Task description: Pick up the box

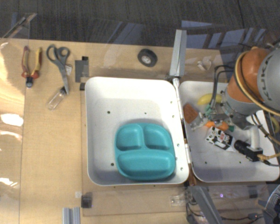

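The box (219,138) is small and white with black and red print. It lies tilted in the middle of the right bin (233,174). My gripper (213,117) reaches down from the grey and orange arm into that bin, just behind the box and among small objects. Nothing can be seen held between its fingers.
Around the gripper lie a yellow object (206,99), a reddish-brown object (190,112) and small orange and green pieces (211,123). The left bin (102,101) holds a teal divided tray (145,150). On the bench behind are scissors (60,64), pliers (31,65) and a tape roll (147,57).
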{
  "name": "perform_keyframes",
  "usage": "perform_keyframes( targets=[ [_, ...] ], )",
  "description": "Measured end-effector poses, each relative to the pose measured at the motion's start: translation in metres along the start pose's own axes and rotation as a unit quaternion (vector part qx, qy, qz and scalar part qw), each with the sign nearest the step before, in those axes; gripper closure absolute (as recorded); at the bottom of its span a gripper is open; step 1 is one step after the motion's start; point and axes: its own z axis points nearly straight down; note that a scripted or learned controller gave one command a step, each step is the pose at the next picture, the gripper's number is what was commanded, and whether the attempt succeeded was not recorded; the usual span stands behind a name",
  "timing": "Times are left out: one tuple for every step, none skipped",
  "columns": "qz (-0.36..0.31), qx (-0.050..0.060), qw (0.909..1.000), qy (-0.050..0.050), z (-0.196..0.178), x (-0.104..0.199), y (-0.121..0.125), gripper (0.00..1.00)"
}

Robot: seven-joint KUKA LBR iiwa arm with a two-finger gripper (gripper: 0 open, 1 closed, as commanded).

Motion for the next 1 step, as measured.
perform_keyframes(
  targets=[
    [-0.007, -0.001, 1.0000, -0.001, 0.0010, -0.0028, -0.0528, 0.00]
  ],
)
